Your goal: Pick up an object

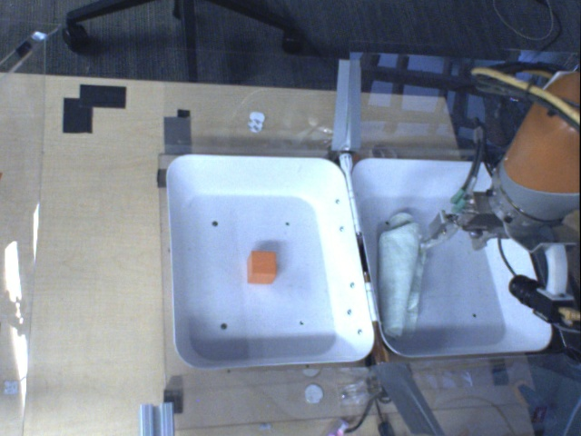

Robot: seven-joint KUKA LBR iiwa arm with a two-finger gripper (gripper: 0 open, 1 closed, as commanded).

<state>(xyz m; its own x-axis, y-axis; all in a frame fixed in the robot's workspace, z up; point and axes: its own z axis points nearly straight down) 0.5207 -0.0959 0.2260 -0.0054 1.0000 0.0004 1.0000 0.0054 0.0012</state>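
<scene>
A small orange cube [262, 267] rests on the floor of the left bin [195, 334], a little below its middle. A rolled white cloth [399, 271] lies lengthwise along the left side of the right bin [517, 339]. My gripper [445, 227] hangs over the right bin, just right of the cloth's upper end and close to it. Whether it touches the cloth I cannot tell. The grey arm with its orange band [545, 148] comes in from the right above the bin.
A divider rim [359, 243] separates the two bins. Cables [536, 293] hang by the arm at the right bin's right side. A metal post [345, 107] stands behind the bins, and wooden bench [91, 271] stretches to the left.
</scene>
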